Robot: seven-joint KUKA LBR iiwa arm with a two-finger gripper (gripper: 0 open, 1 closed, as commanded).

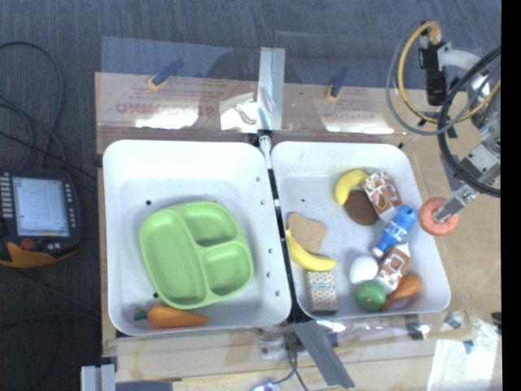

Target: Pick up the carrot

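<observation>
A dark blue-grey carpeted floor is seen around a light wooden tabletop. On the carpet at the far left, a handheld control pendant with a lit screen is laid, and black cables are trailed above it.

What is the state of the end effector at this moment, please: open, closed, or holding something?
End effector: at the right edge, outside the bins; open or closed cannot be told. Carrot lies in the left bin, not held.
</observation>
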